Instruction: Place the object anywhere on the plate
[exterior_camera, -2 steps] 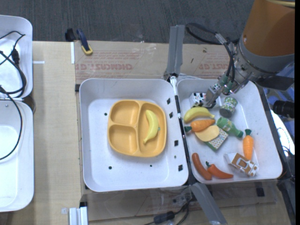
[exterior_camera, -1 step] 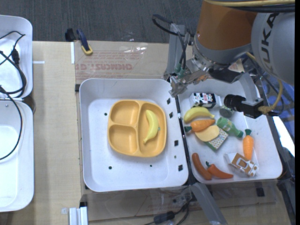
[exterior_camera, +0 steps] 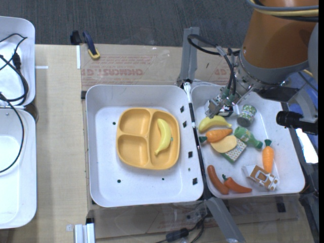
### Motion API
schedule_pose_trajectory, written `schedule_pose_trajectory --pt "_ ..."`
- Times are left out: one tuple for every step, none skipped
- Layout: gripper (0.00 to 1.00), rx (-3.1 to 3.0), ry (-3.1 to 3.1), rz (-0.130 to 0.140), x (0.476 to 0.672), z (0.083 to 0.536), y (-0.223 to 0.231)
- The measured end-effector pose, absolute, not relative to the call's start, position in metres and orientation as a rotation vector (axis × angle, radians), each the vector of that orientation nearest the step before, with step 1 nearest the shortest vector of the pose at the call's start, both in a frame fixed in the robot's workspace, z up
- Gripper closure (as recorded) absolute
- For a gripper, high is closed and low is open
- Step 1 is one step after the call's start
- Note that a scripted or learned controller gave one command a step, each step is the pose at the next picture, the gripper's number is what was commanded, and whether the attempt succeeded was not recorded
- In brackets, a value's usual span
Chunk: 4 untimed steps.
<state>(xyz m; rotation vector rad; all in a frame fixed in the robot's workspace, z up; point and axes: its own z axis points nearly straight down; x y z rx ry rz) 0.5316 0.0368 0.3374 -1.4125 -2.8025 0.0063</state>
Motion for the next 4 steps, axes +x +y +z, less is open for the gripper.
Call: schedule_pose_trajectory --pt "1.0 -1.543 -2.736 0.004 0.573 0.315 0.109" --pt "1.0 -1.122 -2.936 0.001 0.619 0.34 0.17" --pt "1.0 -1.012 -2.974 0.003 0.528 0.368 0.151" --pt "1.0 -0.942 -2.997 0.003 0.484 0.344 0.078"
